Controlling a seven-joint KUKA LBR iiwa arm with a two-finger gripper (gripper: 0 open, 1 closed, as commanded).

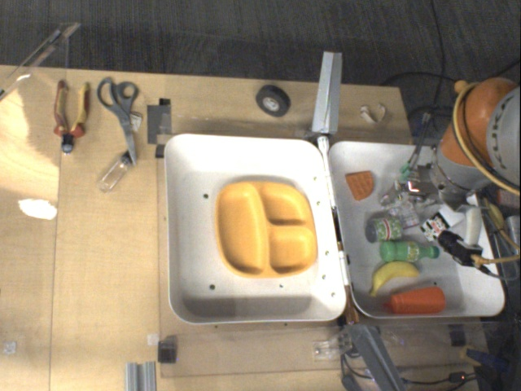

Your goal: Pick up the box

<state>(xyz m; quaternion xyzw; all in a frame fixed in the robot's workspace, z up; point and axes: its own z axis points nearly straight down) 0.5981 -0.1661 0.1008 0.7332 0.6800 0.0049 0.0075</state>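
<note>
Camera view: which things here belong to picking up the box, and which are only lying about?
For the job: claw, above the right bin; small orange box, the only box-like thing, in that bin's upper left corner.
Lying about: green bottle; banana; orange-red carrot-like toy; yellow divided tray in the left bin; scissors; red-handled pliers; tape roll.

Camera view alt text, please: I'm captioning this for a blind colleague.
The grey arm's end effector hangs over the right bin, above a clutter of a green bottle, a banana, an orange carrot-like item and a small orange box. The left bin holds a yellow divided tray; scissors and pliers lie on the bench.
</note>
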